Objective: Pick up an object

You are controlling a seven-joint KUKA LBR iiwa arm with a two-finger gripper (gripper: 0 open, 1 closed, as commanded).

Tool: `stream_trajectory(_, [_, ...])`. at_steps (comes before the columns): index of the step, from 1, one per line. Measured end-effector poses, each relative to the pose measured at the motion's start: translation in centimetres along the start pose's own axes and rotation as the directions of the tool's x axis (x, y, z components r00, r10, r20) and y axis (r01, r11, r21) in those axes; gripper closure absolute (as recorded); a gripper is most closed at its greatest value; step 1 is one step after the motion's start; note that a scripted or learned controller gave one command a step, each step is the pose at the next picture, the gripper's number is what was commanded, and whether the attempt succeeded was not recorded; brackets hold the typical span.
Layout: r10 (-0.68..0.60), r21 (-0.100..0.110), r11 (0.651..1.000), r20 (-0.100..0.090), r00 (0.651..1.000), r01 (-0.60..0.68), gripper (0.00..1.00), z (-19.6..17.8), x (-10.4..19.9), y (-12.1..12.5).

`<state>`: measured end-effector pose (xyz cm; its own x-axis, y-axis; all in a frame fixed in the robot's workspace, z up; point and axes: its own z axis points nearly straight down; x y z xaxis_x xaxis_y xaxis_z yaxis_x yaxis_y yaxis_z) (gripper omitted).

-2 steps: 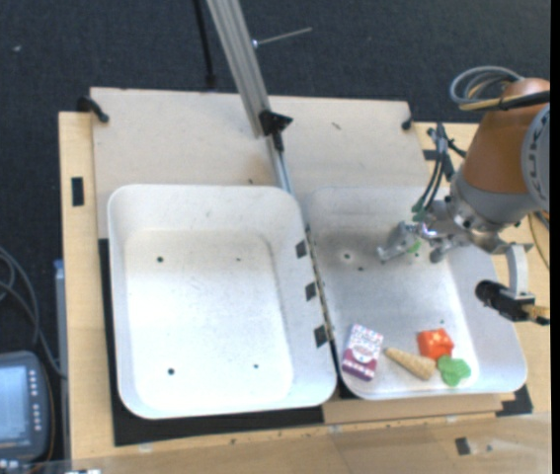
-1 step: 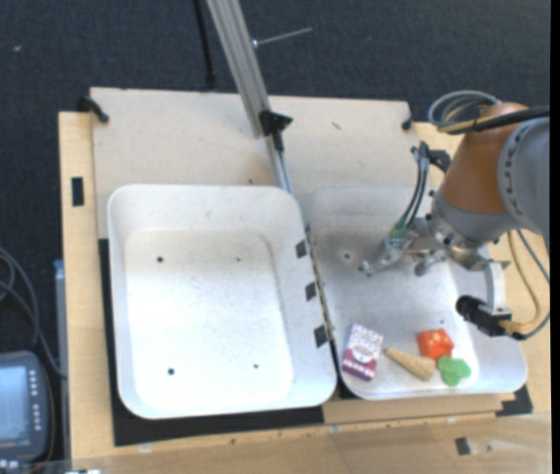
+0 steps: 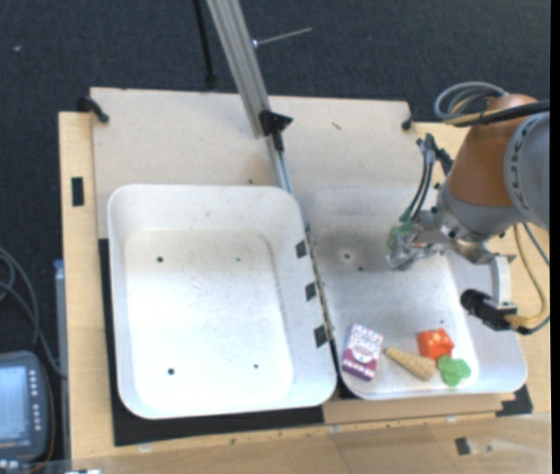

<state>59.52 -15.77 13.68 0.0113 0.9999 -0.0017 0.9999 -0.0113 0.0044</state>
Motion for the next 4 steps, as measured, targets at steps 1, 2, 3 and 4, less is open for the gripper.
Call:
stream_trajectory(1, [-0.005, -0.002, 1.000, 0.000, 1.000, 0.005, 1.00, -5.2, 0.3, -0.6])
stream_trajectory(2, [-0.013, -0.004, 1.000, 0.001, 1.000, 0.013, 1.00, -11.3, 0.0, -0.1])
stream_trajectory(3, [-0.015, -0.001, 1.000, 0.000, 1.000, 0.015, 1.00, -14.5, -0.2, 0.1])
stream_trajectory(4, [-0.018, 0.003, 1.000, -0.002, 1.000, 0.018, 1.00, -14.6, 5.0, 0.6])
